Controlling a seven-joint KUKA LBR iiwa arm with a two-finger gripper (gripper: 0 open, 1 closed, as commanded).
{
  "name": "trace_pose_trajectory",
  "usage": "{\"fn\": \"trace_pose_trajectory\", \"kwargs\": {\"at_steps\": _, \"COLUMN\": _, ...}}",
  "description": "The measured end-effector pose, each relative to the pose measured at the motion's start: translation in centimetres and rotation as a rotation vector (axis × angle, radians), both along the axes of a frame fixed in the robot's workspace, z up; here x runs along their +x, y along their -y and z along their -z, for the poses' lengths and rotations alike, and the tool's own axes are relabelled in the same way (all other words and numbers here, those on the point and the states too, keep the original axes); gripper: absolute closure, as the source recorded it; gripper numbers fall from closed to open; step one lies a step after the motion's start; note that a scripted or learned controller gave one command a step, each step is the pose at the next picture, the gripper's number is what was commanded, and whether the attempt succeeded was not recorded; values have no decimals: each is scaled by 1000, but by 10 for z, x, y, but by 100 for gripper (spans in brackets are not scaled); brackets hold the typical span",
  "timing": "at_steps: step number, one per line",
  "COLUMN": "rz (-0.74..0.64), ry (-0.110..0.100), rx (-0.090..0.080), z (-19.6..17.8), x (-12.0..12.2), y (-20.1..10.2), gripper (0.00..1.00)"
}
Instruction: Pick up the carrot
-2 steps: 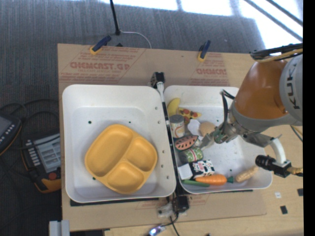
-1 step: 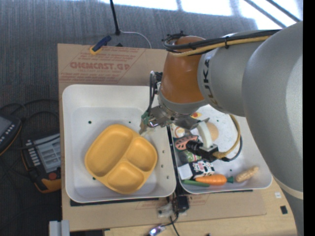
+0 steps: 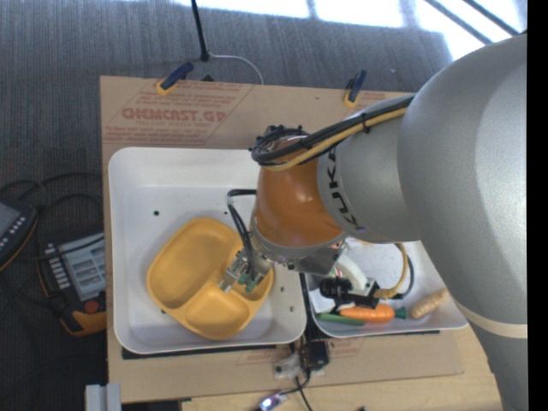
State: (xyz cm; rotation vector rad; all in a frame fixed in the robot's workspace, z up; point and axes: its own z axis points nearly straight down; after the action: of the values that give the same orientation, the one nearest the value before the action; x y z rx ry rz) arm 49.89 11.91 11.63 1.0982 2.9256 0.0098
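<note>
Altogether one carrot [image 3: 366, 313] in right bin [image 3: 445, 322], one yellow dish [image 3: 193, 272], hand [image 3: 242, 275] state unclear

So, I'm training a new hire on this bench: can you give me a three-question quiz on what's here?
1. True or false: the carrot lies in the right bin.
2. The yellow dish sits in which bin: A left, B right?
3. Fill in: the gripper is over the ____ dish.

Key: 1 true; 2 A; 3 yellow.
</note>
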Motion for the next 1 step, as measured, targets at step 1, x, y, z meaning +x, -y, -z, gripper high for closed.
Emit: {"fn": "trace_pose_trajectory", "kwargs": {"at_steps": 1, "rz": 246, "ry": -19, "rx": 1, "z": -68, "x": -16, "y": 32, "gripper": 100}}
